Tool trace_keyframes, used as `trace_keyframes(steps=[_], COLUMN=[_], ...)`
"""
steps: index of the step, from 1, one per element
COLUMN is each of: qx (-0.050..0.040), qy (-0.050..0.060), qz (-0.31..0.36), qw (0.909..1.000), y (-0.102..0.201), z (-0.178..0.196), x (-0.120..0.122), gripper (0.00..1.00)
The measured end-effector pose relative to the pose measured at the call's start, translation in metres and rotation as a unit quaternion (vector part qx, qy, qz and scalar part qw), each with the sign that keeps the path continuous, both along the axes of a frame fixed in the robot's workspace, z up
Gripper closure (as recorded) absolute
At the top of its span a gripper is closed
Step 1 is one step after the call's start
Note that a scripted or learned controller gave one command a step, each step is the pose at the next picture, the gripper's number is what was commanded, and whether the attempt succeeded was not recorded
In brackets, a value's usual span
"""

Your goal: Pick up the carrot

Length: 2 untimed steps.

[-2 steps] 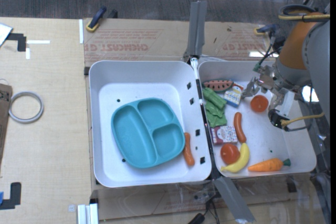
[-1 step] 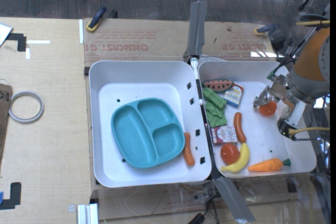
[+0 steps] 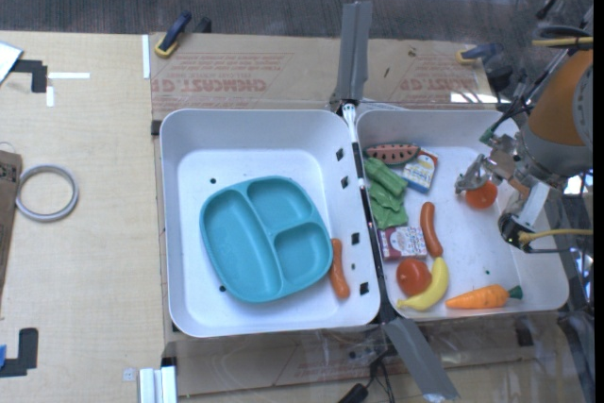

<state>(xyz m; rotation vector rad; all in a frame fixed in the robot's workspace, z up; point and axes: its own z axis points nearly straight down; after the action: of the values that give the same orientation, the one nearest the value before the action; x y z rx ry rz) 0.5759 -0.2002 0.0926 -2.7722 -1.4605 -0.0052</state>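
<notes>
Camera view: tool (image 3: pixel 477 179) above tomato (image 3: pixel 481 194); carrot (image 3: pixel 481 297) well apart.

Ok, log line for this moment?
end effector: right bin, above red tomato | carrot: front of bin, not grasped | state: off target

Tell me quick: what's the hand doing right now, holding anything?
Hand: closed on a small red-orange tomato-like ball, over the right bin. The carrot lies untouched near that bin's front edge.

Carrot (image 3: pixel 483 297) orange, green top – tray (image 3: pixel 266 239) teal.
</notes>
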Motion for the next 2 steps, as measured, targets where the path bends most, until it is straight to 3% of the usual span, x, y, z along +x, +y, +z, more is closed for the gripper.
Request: trace_keyframes(steps=[1, 2], qx=[0.0014, 0.0027], qy=[-0.004, 0.003], qz=[-0.029, -0.08], qw=[0.9996, 0.9968], y=[-0.002, -0.002], z=[0.002, 0.0], x=[-0.024, -0.012], gripper=[0.0, 0.0])
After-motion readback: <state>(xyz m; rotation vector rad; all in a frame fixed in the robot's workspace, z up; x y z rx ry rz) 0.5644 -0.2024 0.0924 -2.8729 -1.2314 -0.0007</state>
